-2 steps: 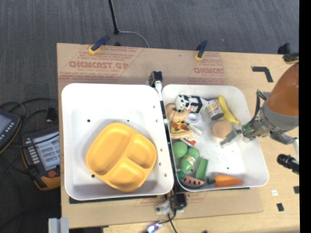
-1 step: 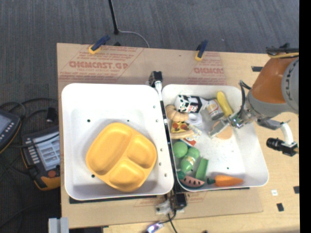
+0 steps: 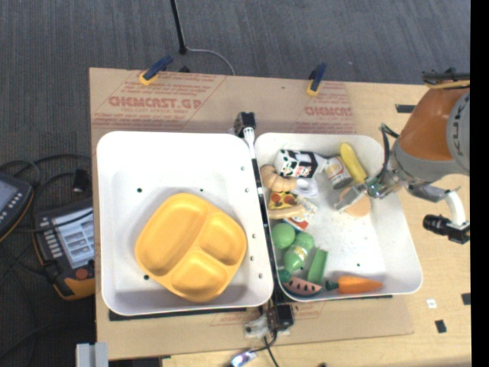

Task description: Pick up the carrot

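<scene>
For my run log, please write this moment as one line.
orange toy carrot: lying, right bin front edge | gripper: apart from it, near bin's far side | not picked

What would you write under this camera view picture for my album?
Tool hovers in the right bin, far from the carrot.

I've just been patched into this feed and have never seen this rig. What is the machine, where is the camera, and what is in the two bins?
One fixed camera looks down at a slant on a bench with two white bins. The grey and orange arm reaches in from the right; its gripper is low in the right bin, among toy food. The carrot, your target, lies apart from it at that bin's near edge, beside a watermelon slice. A banana lies near the gripper. The left bin holds a yellow divided tray.
</scene>
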`<action>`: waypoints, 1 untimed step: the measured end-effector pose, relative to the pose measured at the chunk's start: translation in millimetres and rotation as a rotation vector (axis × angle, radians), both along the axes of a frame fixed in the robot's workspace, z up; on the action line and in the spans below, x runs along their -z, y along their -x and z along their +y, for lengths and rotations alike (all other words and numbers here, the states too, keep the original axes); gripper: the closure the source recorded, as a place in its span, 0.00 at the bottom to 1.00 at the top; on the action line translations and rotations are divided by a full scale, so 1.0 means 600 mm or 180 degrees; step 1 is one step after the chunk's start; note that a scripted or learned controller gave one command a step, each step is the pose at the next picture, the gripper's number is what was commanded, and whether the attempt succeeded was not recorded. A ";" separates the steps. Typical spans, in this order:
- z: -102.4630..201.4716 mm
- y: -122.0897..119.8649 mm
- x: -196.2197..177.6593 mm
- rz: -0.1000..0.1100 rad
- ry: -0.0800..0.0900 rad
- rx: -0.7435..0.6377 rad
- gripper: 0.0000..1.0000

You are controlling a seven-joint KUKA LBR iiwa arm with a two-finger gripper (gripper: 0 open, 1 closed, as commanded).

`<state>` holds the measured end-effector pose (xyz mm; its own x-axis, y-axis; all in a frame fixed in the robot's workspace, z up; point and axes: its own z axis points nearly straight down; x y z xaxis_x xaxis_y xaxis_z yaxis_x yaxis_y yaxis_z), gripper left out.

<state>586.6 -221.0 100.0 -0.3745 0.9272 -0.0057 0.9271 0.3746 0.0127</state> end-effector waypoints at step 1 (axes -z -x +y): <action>-0.005 0.109 -0.074 0.0044 0.0006 -0.0668 1.00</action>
